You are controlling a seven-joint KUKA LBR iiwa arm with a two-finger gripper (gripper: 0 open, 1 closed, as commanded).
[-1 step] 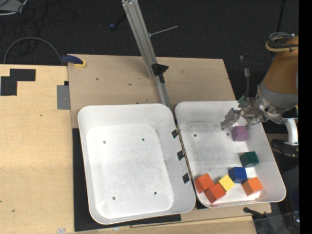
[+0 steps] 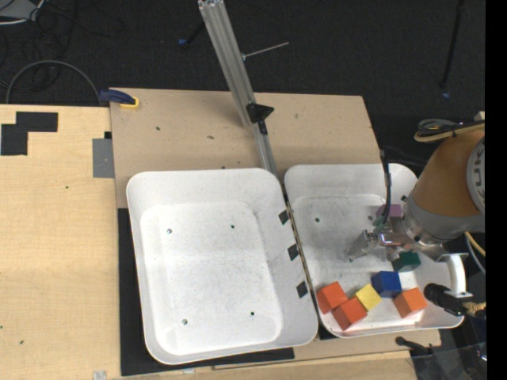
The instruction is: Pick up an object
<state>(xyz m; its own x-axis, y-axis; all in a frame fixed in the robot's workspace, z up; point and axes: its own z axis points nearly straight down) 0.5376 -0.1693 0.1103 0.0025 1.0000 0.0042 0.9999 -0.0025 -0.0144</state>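
A: While we start at the near rim of the right bin [image 2: 348, 182], what's lying there?

B: A loose row of small blocks: two orange ones [image 2: 341, 305] touching at the left, a yellow block [image 2: 367, 296] just beside them, a blue block [image 2: 386, 283] behind that, another orange block [image 2: 409, 301] at the right. They look like hard, matte cubes with square edges (wood or plastic, I can't say which).

A: And the gripper [image 2: 380, 238]?

B: It hangs over the middle of that bin, a little farther back than the blocks. Whether the fingers are spread or closed I cannot tell; the wrist metalwork is too cluttered, and I see nothing clearly held between them.

A: So which way does a target lie?

B: Toward the near edge. A dark green block [image 2: 409, 259] sits just beside the gripper on its near-right side; the blue one is next beyond it. I'd judge green the shortest reach. Being cubes, none has a long axis to line up with.

A: Farther back?

B: A purple bit [image 2: 394, 210] shows behind the gripper, close against the arm. The left bin [image 2: 158, 188] is smooth white plastic, and the table [image 2: 190, 129] beyond is pale wood.
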